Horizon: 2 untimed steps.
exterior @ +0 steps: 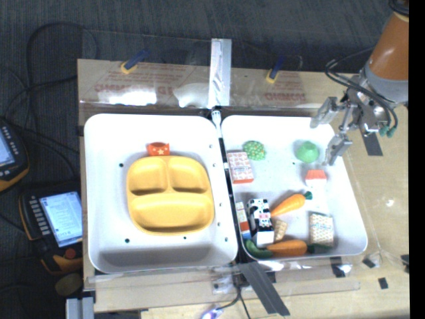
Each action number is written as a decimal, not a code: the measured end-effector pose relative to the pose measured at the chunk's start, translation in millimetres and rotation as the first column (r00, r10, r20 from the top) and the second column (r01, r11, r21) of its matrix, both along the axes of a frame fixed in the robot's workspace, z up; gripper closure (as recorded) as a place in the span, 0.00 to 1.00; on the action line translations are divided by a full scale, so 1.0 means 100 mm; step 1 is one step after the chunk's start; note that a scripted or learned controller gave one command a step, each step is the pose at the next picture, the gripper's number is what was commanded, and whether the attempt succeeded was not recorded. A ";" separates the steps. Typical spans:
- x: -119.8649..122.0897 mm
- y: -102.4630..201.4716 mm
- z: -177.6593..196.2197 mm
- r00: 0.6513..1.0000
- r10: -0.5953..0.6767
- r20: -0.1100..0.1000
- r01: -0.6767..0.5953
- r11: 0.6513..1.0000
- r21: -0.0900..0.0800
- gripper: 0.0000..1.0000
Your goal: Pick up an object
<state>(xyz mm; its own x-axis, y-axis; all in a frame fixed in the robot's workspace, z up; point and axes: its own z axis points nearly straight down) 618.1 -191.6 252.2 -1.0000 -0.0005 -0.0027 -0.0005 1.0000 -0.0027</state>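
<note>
Camera view shows the jaws spread wide, holding nothing, over the right bin's far right corner, near a green ball.

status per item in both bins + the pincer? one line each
Pincer: open, holding nothing, over right bin's upper right corner.
Yellow divided plastic tray: flat in left bin, compartments bare.
Small red block: touching tray's top edge.
Green ball: loose, beside pincer, not gripped.
Upper orange toy carrot: lying tilted.
Lower orange toy carrot: lying along bin's bottom wall.
Black-and-white toy cow: pose unclear.
</note>
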 end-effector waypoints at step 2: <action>-1.20 -0.23 -1.62 0.981 -0.192 0.012 0.192 0.981 0.002 0.00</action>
